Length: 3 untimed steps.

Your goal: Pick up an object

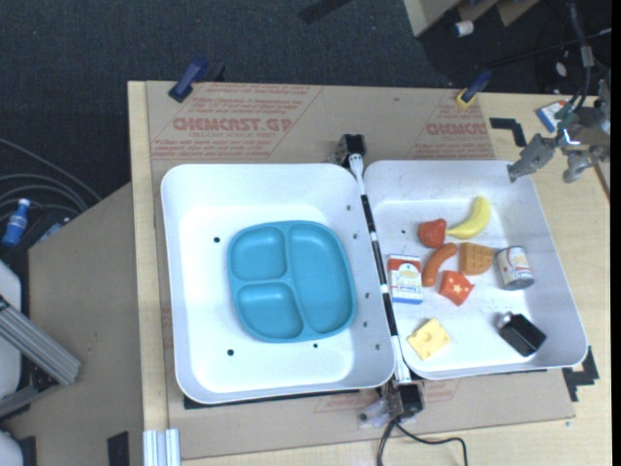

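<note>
Little of the robot shows at the top right corner: a small grey metal gripper point(555, 155) of angular, bracket-like pieces, with two short grey prongs. Thin dark cables run above it along a slim dark upright part. A small blue and white patch sits beside the metal pieces. Finer details are too small to tell.

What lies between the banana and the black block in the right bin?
In the camera view, between the banana and the black block lie the brown waffle-like piece and, slightly to the right, the small can.
</note>
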Tool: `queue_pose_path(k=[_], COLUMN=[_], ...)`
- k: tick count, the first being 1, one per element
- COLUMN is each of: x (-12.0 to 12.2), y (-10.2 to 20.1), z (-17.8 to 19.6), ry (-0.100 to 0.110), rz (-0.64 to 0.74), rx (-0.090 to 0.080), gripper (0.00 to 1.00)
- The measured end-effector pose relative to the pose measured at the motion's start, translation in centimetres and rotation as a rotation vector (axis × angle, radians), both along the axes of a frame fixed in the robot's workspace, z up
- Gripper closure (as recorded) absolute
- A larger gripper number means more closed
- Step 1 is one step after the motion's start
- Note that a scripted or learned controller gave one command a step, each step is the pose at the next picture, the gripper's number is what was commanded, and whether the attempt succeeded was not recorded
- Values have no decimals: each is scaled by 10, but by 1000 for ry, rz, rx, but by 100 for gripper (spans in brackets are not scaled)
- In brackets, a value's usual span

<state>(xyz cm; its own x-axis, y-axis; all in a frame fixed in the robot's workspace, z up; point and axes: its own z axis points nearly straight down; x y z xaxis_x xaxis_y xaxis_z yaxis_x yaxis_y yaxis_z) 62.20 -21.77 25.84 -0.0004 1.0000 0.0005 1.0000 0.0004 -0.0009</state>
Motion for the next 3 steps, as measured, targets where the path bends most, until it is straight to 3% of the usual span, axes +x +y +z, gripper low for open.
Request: queue_pose_path(k=[1,2,3], x=[17,18,-3], y=[14,13,53], z=[-175,-163,-88], ry=[1,-3,-4], rz=[1,3,2], rx=[1,-2,0], gripper=[0,100,100])
